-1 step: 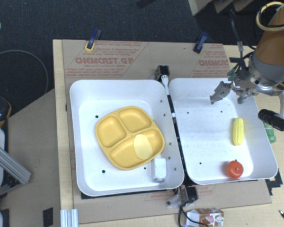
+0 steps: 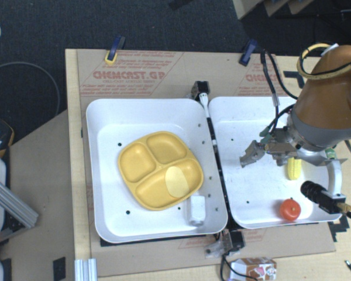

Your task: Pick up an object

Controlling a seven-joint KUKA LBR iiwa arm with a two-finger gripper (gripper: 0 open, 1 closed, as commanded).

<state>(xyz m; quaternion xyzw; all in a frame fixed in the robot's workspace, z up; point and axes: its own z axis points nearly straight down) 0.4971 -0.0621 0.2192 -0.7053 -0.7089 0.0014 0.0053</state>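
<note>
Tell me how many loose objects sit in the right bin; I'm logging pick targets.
2: a yellow piece beside the arm's wrist, and a red-orange object near the front edge. The arm may hide others.

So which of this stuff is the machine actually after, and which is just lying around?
Possibly for the job: yellow piece and red-orange piece, right bin, near the pincer.

Lying about: yellow divided tray, small white item, left bin.

Right bin mostly open, left bin crowded.
Right bin: bare floor left & centre; corn & tomato crowd its right. Left bin: yellow tray fills middle, small white block by its front corner.
</note>
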